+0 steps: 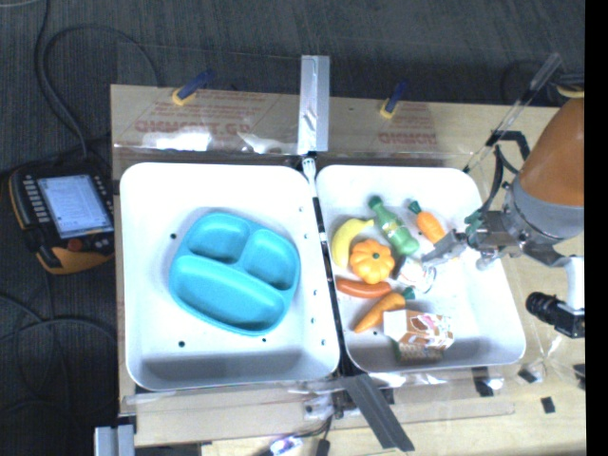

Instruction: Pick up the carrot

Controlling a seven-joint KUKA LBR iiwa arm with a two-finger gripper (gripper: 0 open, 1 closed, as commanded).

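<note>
An orange carrot [378,312] with a green top lies in the right bin [494,316], between a red pepper [361,288] and a small carton [418,335]. A second, smaller carrot [429,224] lies near the bin's back, beside a green bottle [392,228]. My gripper [445,248] reaches in from the right and hovers low over the middle of the bin. It sits just right of the orange pumpkin [372,259], between the two carrots. I see nothing held in it.
A yellow banana [345,240] lies left of the pumpkin. A small white object [415,274] sits under the gripper tip. The left bin [142,255] holds a blue divided plate [236,269]. A pendant [66,207] rests off the bench at left.
</note>
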